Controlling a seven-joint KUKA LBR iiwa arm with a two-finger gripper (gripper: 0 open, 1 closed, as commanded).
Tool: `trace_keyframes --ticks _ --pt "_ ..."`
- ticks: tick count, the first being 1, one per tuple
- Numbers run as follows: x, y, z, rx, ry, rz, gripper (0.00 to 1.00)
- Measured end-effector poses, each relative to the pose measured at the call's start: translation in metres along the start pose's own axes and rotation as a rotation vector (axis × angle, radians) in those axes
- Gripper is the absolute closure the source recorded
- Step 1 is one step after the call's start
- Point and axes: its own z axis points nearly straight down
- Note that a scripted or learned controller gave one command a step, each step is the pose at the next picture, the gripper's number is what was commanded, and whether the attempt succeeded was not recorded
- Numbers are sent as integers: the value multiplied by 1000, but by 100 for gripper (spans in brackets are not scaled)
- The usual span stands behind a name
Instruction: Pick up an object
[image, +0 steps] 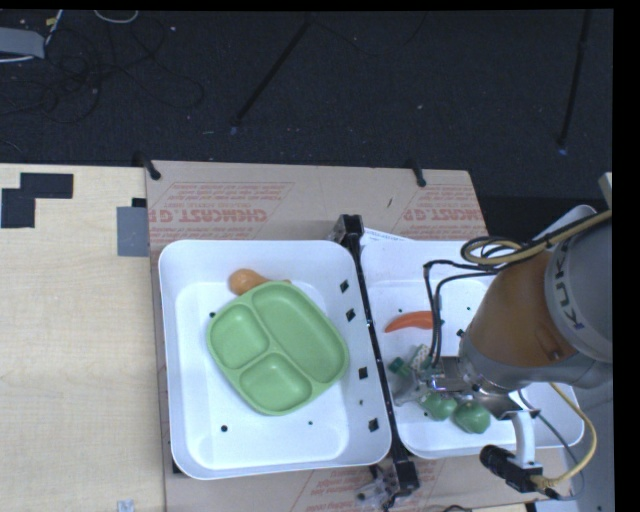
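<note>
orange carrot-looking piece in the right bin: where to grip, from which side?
Probably grip the orange piece across its thicker middle, coming straight down from above. It lies flat and long, running left to right on the right bin floor, apart from the green items, so closing across its narrow width should fit best.

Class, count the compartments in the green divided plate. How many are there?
3. On the green plate in the left bin: one at its left, one long along its upper right, one at its lower end.

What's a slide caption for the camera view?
KUKA arm lowers its tool among green objects in right bin; green divided plate fills left bin.
</note>
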Motion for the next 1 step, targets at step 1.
trace_keyframes --ticks 1 --pt "-3 0 -12 -2 -2 8 100"
